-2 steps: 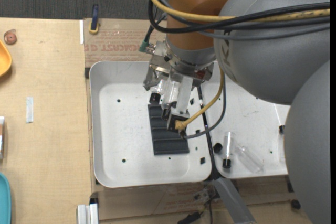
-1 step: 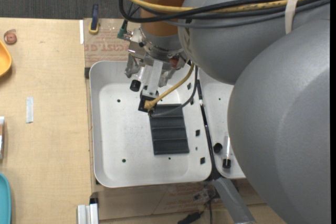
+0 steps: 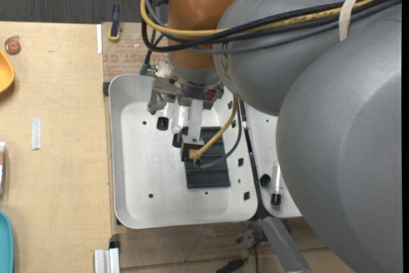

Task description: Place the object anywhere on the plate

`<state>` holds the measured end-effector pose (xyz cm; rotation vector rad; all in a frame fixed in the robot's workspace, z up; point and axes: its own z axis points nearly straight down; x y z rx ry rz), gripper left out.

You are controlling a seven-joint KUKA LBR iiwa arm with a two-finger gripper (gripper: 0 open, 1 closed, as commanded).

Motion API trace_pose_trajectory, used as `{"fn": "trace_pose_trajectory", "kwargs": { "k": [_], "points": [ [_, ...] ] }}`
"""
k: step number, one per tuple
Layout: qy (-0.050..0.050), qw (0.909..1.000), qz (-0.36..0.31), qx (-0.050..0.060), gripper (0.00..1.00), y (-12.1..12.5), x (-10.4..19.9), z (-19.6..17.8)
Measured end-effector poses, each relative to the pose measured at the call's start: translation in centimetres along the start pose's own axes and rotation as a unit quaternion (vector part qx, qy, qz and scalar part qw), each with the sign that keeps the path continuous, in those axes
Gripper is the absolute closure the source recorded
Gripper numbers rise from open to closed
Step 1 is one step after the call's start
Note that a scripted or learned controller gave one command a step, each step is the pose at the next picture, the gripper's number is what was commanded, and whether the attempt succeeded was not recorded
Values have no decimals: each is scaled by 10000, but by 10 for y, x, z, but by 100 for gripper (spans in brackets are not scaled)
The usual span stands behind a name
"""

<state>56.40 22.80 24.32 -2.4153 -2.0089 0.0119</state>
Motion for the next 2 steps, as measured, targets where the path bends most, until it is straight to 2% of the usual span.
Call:
{"fn": "trace_pose_trajectory", "kwargs": {
  "k": [1, 2],
  "points": [
    [5, 9996, -285, 0, 100, -40, -8, 62],
    [7, 9996, -286, -3, 0, -39, -8, 61]
  ]
}}
